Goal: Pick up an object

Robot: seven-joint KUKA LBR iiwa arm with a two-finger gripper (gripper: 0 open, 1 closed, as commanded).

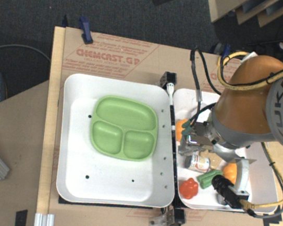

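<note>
The arm, grey with its orange band, reached in over the right bin and covered most of it. Its hand hung low inside that bin, close to the divider between the two bins, but the wrist blocked my sight of it and I could not tell whether it was clenched, released or grasping anything.

Several small things lay in the right bin, all near the hand. A red object sat at the bin's near edge, just below the hand. Beside it, a green piece lay tilted, touching or nearly touching a small pale bottle-like item that lay on its side directly under the wrist. An orange object rested further from the divider, next to a black part on the arm. Another bit of orange showed against the divider, just beside the hand.

In the left bin, a green sectioned plate lay flat, well apart from the hand, with three compartments facing up. Both bins sat on the bench.
</note>
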